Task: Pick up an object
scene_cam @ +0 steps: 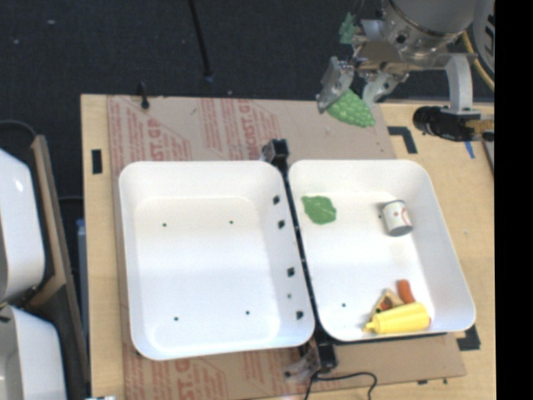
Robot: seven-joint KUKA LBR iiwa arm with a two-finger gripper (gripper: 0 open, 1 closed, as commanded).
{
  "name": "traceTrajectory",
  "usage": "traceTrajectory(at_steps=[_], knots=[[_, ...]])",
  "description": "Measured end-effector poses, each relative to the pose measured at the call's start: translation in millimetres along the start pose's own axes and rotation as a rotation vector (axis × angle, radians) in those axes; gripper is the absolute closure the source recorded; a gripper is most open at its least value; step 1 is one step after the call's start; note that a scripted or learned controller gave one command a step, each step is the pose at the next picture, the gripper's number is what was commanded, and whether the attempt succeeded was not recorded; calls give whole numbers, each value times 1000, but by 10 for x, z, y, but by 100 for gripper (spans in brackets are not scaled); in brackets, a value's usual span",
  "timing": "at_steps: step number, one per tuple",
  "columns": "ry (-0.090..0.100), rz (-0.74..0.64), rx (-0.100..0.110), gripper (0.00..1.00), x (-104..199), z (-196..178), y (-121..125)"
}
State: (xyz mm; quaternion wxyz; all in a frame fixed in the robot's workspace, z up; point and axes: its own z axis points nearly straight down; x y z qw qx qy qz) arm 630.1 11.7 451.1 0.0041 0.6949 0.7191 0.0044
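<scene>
Your surface point(208, 132), a brown board on pale wood, carries two shallow white bins set edge to edge. The left bin point(141, 323) lies beside the right bin point(441, 248), the pair joined along a dark seam with a black clip point(276, 150) at its far end. Above the right bin's far edge you see the grey arm point(433, 11) with its orange band, reaching in from the upper right. Its end effector point(360, 83) hangs over the board just beyond the bin, fingers closed in on a green leafy piece point(351, 109) that sits between them, clear of the bin floor. Inside the right bin, a yellow bottle-shaped item point(401, 319) lies on its side near the front rim, touching a small orange-red piece point(405, 290) just behind it. A second green piece point(319, 209) lies flat near the seam, and a small silver can point(396, 217) lies tipped, well apart from it toward the right wall. Nothing stands between the end effector and the bin beneath.
</scene>
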Motion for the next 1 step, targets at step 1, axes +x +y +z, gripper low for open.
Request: traceTrajectory(at_steps=[1], knots=[[-1,-1,10,100,5,-42,1]])
